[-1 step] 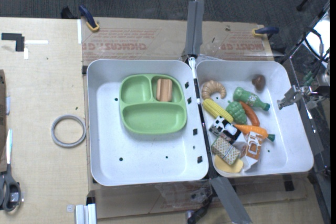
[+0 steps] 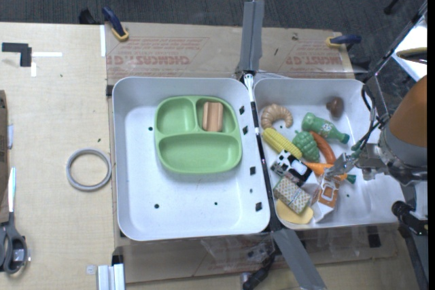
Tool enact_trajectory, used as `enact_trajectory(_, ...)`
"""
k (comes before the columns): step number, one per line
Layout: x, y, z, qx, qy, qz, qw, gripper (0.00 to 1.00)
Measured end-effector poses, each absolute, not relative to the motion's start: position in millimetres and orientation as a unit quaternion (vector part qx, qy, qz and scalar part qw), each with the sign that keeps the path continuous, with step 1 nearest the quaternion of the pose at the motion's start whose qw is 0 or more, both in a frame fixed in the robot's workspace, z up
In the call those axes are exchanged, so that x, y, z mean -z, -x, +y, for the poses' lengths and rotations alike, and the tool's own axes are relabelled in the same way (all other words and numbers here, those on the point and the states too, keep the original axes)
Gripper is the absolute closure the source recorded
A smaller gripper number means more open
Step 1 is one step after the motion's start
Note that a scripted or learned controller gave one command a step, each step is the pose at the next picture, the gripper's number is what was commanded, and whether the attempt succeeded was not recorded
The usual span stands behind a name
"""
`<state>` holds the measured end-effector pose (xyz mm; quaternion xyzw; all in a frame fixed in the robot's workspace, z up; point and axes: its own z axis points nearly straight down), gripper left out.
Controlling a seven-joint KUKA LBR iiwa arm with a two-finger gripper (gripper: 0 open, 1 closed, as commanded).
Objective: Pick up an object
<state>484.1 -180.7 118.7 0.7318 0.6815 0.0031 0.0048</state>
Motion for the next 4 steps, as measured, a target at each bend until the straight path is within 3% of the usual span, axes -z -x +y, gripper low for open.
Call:
enact_trajectory(1, -111, -478.9, -147, 0.0000, -0.765, 0.645, 0.000, 0.00)
enact_trajectory(2, -101, -483.0, -123, -0.0046, -0.696, 0.718, 0.009, 0.00)
enact_trajectory(3, -91, -548.4, -139, 0.0010, -0.738, 0.675, 0.000, 0.00)
enact_trajectory(4, -100, -548.1, -139, 0.0021, -0.737, 0.676, -0.001, 1.00)
